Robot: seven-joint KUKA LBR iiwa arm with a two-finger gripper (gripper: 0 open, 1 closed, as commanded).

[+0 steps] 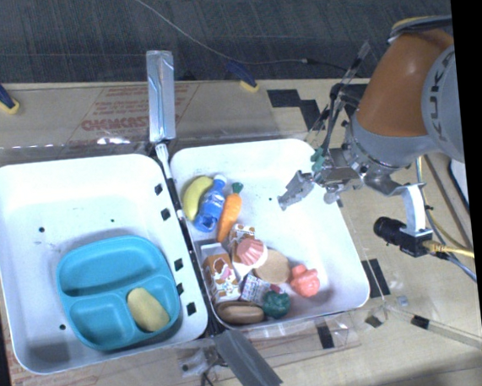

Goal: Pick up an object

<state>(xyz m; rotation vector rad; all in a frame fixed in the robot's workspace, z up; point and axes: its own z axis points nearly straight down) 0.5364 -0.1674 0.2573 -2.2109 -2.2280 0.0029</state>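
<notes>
The right bin (301, 161) holds a cluster of toy food along its left and front: a yellow banana (194, 196), a blue bottle (211, 209), an orange carrot (229, 217), a pink shell-like piece (250, 251), a tan round piece (274, 267), a pink-red toy (305, 281), a brown piece (239, 314) and a dark green piece (276, 303). My gripper (294, 193) hangs over the bin's bare right half, apart from the pile, with nothing seen between its fingers.
The left bin (21, 200) bears a blue sectioned tray (105, 273) with a yellow-green potato-like piece (149, 309) in its front right section. A metal divider strip (160, 94) stands between the bins at the back. The arm's cables hang by the right rim.
</notes>
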